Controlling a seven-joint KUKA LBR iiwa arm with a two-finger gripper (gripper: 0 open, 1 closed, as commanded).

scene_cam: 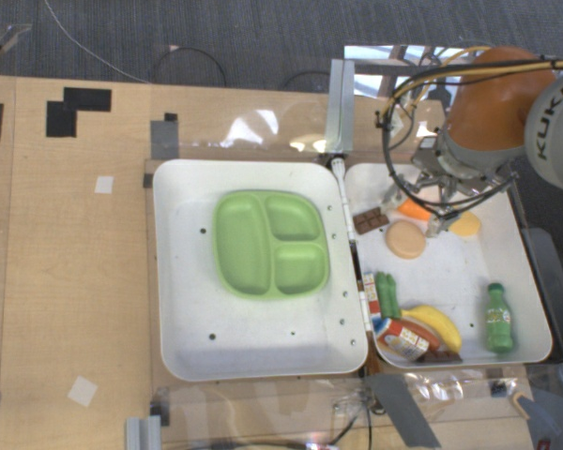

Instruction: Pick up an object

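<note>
My gripper hangs low over the back of the right bin, under the orange wrist band and a loop of black cables. Right beneath it lies an orange piece, partly hidden by the gripper. A yellow piece sits just to its right and a tan round disc just in front. A brown chocolate bar lies to the left, by the bin wall.
The front of the right bin holds a green marker, a banana, a red-and-white packet and a green bottle. In the left bin rests a green divided plate.
</note>
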